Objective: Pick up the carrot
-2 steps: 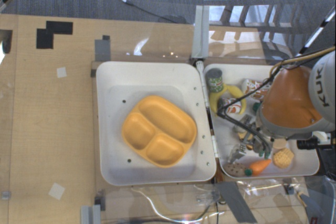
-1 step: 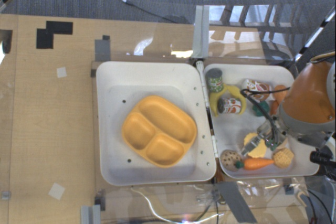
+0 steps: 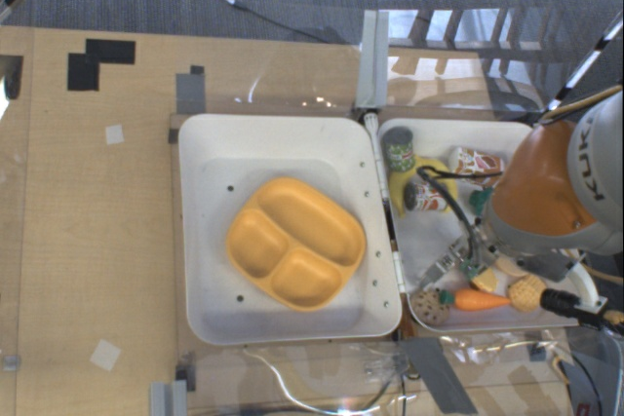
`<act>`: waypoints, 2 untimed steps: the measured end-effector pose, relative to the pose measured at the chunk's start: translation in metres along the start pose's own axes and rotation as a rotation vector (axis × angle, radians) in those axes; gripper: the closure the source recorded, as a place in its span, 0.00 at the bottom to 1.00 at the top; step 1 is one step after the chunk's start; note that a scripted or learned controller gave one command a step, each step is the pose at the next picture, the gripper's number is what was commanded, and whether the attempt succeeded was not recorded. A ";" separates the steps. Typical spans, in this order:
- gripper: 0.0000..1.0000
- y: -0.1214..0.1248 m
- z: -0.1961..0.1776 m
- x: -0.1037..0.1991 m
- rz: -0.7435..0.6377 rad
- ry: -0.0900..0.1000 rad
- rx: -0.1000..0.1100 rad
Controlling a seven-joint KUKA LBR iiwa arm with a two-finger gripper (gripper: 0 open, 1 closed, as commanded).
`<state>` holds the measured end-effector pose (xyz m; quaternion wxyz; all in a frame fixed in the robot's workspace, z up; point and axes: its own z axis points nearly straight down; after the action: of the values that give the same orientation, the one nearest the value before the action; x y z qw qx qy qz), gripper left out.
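Observation:
The carrot (image 3: 480, 301) lies flat near the front edge of the right bin (image 3: 426, 244), its green top pointing left. My gripper (image 3: 454, 261) hangs just above and a little left of it, under the arm's orange band (image 3: 544, 182). The carrot rests on the bin floor, apart from the gripper. The arm hides the right part of this bin.
A yellow divided plate (image 3: 296, 242) sits in the left bin (image 3: 207, 209). In the right bin, a green can (image 3: 399, 149), a small red-labelled can (image 3: 421, 196) and a carton (image 3: 475, 161) crowd the back; a round brown disc (image 3: 429, 306) and a tan knobbly item (image 3: 526, 291) flank the carrot.

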<state>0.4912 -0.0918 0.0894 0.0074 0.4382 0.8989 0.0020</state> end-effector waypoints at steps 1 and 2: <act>1.00 0.004 -0.013 -0.001 -0.008 -0.006 -0.008; 0.00 0.004 -0.012 -0.001 -0.008 -0.005 -0.007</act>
<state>0.4946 -0.0904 0.1015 0.0114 0.4346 0.9005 0.0041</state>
